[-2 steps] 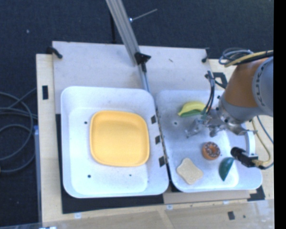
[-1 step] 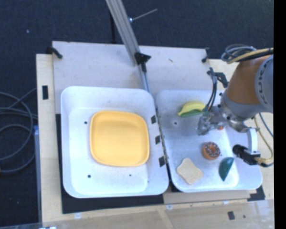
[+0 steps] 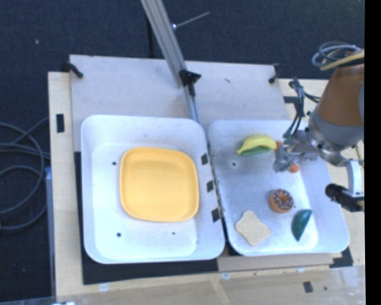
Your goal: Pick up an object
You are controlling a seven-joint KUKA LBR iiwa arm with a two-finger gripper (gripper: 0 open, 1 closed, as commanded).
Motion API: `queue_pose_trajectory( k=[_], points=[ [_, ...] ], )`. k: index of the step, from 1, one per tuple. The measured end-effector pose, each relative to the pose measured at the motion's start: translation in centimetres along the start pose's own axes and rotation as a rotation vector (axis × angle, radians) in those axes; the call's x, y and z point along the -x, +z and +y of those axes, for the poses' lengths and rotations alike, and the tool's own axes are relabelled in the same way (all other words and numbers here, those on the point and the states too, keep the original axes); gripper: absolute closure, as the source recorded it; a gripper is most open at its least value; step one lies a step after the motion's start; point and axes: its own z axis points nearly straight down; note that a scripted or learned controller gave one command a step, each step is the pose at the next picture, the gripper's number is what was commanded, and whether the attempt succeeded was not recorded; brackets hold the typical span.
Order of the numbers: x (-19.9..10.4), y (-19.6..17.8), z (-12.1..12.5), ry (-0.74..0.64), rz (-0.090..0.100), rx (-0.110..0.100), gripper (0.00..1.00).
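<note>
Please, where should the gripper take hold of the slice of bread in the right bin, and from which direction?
The slice of bread lies flat near the front wall of the right bin, apart from the donut and the green leaf-shaped piece. Probably best: come straight down from above and close across its narrower width at the middle, since its flat pose offers no raised part.

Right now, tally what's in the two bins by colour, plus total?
Yellow: 2, the square yellow plastic plate and the yellow-green toy banana
Brown/orange: 1, the round frosted toy donut
Tan: 1, the toy bread slice
Green: 1, the dark green leaf-shaped toy
Total: 5
</note>
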Motion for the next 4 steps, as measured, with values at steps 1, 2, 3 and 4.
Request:
queue_pose_trajectory(
  k=[1,2,3,4],
  points=[
    [0.1,-5.3,0.1,0.0,0.0,0.0,1.0],
    [-4.8,-4.1,1.2,-0.004,0.001,-0.006,1.0],
    [-10.1,-4.0,3.0,-0.004,0.002,-0.006,1.0],
    [-15.7,-3.0,3.6,-0.005,0.002,-0.006,1.0]
  ],
)
